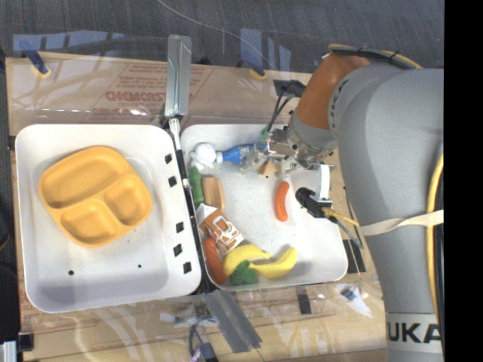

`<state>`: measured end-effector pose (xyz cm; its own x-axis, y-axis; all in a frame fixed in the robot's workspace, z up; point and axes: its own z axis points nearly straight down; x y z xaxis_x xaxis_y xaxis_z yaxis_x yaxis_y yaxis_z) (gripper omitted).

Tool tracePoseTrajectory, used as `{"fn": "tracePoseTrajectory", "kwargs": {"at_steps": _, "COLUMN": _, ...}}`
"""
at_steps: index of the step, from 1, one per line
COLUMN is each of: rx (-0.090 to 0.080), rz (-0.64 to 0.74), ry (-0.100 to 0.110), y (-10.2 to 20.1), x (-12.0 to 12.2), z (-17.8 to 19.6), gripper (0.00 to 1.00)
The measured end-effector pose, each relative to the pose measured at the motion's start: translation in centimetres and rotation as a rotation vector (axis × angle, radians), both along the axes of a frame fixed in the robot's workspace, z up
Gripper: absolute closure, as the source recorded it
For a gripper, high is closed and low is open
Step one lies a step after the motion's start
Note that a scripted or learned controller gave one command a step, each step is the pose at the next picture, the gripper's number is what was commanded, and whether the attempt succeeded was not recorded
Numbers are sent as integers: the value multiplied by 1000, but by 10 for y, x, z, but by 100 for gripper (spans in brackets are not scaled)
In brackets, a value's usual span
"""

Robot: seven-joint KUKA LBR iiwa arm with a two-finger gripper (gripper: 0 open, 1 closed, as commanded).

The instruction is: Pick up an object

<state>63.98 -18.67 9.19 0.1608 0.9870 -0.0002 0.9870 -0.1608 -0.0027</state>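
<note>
In the right bin (332, 266), our claw (266, 157) hovers by the bottle (235, 155); whether it grips, we cannot tell. A glancing close could knock it aside.

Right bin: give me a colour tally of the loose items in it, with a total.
Yellow: 1, banana
Orange-red: 2, sausage, carrot
Green: 2, broccoli, cucumber
Brown: 2, bread, printed box
Blue and white: 1, bottle
Total: 8 I can tell apart.
</note>
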Motion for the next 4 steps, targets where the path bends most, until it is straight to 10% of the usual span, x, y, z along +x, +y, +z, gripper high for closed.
{"fn": "tracePoseTrajectory", "kwargs": {"at_steps": 1, "rx": 1, "rz": 167, "ry": 5, "y": 46, "x": 15, "z": -1, "gripper": 0}}
{"fn": "tracePoseTrajectory", "kwargs": {"at_steps": 2, "rx": -3, "rz": 178, "ry": -5, "y": -15, "x": -20, "z": 57, "gripper": 0}}
{"fn": "tracePoseTrajectory", "kwargs": {"at_steps": 4, "rx": 3, "rz": 337, "ry": 3, "y": 21, "x": 18, "z": 2, "gripper": 0}}
